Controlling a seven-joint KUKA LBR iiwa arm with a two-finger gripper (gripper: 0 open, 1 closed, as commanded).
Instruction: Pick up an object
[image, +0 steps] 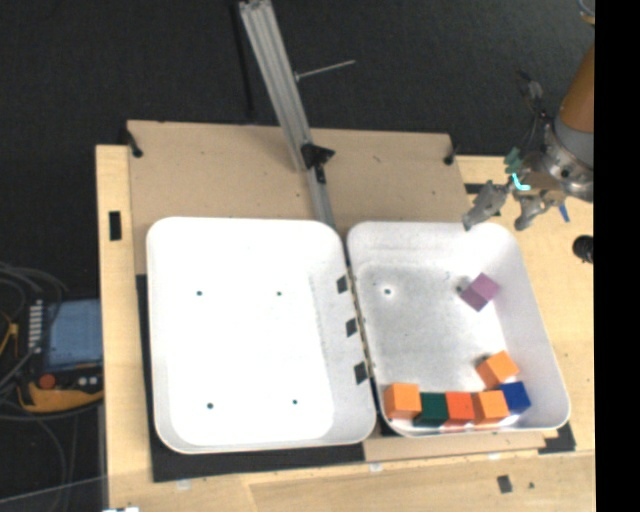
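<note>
My gripper (504, 210) hangs over the far right corner of the right bin (400, 260), open, with nothing between its fingers. A purple block (479, 291) lies alone in that bin, a short way in front of the gripper. Along the bin's near edge sits a row of blocks: an orange one (403, 399), a green one (433, 407), two more orange ones (460, 405) (491, 405) and a blue one (516, 397). Another orange block (497, 367) rests just behind the row's right end.
The left bin (250, 330) stands beside the right one, joined by small black clips. A slanted metal pole (285, 90) rises behind the bins. A blue device and cables (60, 345) lie off the bench's left side.
</note>
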